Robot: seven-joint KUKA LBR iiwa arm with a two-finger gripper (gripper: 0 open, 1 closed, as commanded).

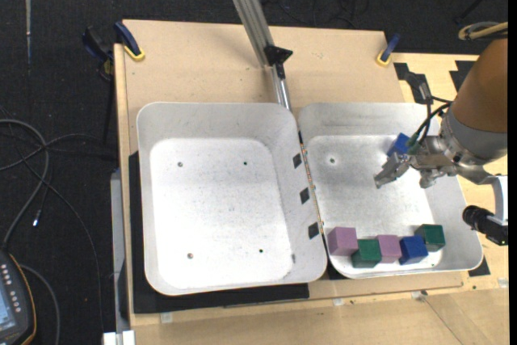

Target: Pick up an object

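Observation:
Several small blocks line the front edge of the right bin [355, 198]: a purple block [343, 239], a dark green block [367, 252], a lighter purple block [389, 248], a blue block [413, 249] and a green block [433, 236]. My gripper [406, 176] hangs over the right half of that bin, behind the row of blocks, its two fingers apart with nothing between them. A blue piece [400, 145] shows just beyond the gripper's far side; I cannot tell whether it is a block or part of the wrist.
The left bin [142, 174] sits beside the right one, and their rims meet at a divider with black clips [305, 194]. A metal pole [246, 0] slants in from the back. The arm's grey and orange body [485, 109] covers the right bin's right rim.

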